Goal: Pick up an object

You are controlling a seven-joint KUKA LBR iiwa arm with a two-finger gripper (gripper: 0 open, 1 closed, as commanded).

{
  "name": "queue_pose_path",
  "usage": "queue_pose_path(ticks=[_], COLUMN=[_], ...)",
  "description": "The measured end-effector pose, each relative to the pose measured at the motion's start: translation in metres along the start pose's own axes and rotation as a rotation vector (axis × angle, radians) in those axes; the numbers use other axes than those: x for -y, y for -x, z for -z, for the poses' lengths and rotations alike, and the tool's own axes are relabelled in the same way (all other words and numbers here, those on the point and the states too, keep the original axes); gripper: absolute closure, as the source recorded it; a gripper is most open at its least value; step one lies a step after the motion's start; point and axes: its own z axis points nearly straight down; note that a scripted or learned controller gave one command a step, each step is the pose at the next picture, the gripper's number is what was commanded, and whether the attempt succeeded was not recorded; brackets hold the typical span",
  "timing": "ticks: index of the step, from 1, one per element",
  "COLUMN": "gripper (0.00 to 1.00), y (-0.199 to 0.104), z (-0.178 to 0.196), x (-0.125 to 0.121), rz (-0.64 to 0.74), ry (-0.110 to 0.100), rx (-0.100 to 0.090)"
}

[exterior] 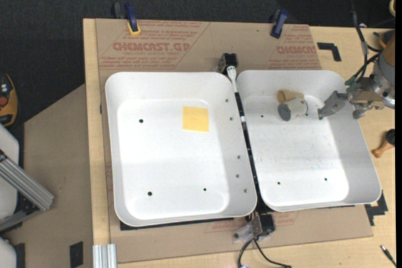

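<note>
Red print on the brown board (188, 41) under the bins reads "CHEMCAST G.P." behind the left bin, and a fainter "CHEMCAST" shows again behind the right bin. Two blue clamps (132, 17) grip the board's far edge, one near each bin.

The left bin (119, 154) holds a flat yellow square (195, 118), lying in the far middle of its floor with open white floor all around it. The right bin (352, 179) holds a small grey cylinder (286, 111) lying on its side near the far wall, with a white piece just beside it on its right. A short tan cork (289, 96) lies just behind the cylinder, close to it; whether they touch is unclear. The near half of the right bin's floor is bare, giving wide room to move.

The gripper (331, 105) sits low over the right bin's far right corner, pointing left toward the cylinder and near it, but apart from it. Nothing is seen between its fingers; whether they are apart or together cannot be told from this angle. The arm (377, 88) reaches in over the bin's right rim
</note>
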Motion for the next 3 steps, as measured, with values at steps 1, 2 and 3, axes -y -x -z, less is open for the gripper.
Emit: queue_pose_path(ticks=[1,2,3], gripper=[0.0,1.0,1.0], y=[0.022,0.023,0.025], z=[-0.117,-0.101,-0.121], x=[-0.035,-0.035,-0.092], rz=[0.002,0.003,0.003], ry=[-0.002,0.001,0.006], rx=[-0.008,-0.002,0.002])
